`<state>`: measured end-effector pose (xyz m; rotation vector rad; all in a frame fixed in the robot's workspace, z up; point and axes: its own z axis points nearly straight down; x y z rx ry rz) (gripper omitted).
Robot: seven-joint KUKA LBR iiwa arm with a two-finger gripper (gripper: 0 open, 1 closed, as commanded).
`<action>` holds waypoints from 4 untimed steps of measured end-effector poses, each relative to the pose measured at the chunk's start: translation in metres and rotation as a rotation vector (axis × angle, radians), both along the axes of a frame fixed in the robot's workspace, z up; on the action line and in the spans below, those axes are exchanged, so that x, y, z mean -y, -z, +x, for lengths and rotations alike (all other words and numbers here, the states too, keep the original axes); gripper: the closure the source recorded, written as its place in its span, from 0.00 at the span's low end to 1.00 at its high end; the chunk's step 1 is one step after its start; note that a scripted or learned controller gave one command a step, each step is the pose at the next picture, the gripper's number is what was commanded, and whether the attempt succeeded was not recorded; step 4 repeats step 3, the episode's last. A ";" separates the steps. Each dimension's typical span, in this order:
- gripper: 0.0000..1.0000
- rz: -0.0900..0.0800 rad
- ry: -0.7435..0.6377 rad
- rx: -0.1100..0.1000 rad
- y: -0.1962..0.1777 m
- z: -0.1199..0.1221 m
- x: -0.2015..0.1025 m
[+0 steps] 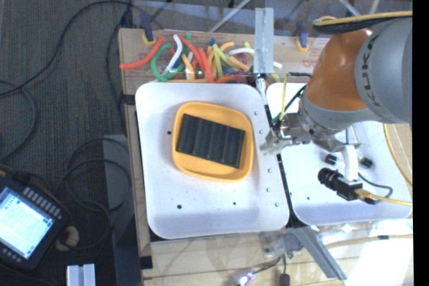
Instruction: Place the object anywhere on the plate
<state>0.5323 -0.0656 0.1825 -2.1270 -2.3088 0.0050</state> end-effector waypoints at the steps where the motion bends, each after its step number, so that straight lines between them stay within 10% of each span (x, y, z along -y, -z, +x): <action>1: 1.00 0.002 -0.082 0.001 -0.009 0.018 -0.050; 2: 1.00 -0.002 -0.173 0.001 0.000 0.046 -0.086; 3: 0.00 -0.002 -0.173 0.001 0.000 0.046 -0.086; 4: 0.00 -0.002 -0.173 0.001 0.000 0.046 -0.086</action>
